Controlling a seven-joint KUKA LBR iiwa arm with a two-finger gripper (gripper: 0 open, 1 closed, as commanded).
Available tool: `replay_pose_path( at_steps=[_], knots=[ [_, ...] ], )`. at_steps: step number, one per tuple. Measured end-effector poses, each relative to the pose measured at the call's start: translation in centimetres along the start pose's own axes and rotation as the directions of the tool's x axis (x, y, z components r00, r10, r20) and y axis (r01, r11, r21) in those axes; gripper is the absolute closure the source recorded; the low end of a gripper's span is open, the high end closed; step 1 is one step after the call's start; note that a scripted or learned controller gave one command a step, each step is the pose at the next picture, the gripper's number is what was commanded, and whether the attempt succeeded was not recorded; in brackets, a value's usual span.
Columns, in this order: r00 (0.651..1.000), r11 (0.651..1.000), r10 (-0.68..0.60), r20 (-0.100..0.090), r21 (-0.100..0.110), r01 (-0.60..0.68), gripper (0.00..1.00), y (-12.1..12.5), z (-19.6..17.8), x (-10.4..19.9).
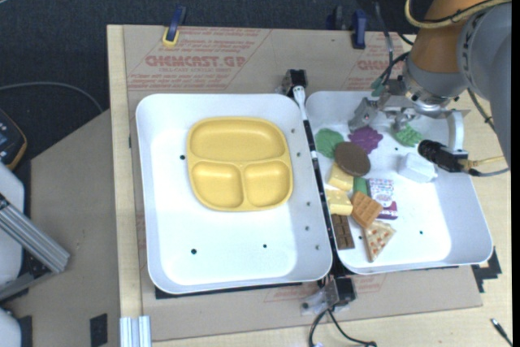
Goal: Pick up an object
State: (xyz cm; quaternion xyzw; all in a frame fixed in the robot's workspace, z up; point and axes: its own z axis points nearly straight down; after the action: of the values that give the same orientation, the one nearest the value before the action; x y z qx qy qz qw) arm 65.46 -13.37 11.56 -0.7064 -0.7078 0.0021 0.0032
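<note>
Nearest, front edge of the bench (244, 306), bare cardboard with a cable end dangling off it. Further back on the left, left bin (154, 175) carrying a yellow divided plate (240, 161), well apart from anything to be picked.

Past the divider, right bin (455, 215) with its clutter packed against the left wall: green lump (327, 142), brown disc (352, 159), yellow wedge (340, 179), orange waffle piece (366, 210), pizza slice (378, 240). Purple cluster (367, 139) at the back of the heap, touching the brown disc.

Just above and slightly right of that cluster, fingers (358, 118) spread apart, gripping nothing. Likeliest target therefore the purple cluster, lying down and a little left of the tips; no clear long axis, roughly round. White block (418, 169) lying apart to the right, easier to isolate but further off.

Hard to judge: height of the tips above the bin floor, and a second green piece (409, 134) partly masked by the wrist hardware.
</note>
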Motion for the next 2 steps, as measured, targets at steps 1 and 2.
replay_pose_path(
  at_steps=[1,2],
  knots=[
    [1.0,1.0,0.0,0.001,-0.002,0.0,0.0,0.0,3.3,0.1],
    [1.0,1.0,0.0,0.003,-0.012,0.0,1.0,0.2,1.8,0.0]
  ],
)
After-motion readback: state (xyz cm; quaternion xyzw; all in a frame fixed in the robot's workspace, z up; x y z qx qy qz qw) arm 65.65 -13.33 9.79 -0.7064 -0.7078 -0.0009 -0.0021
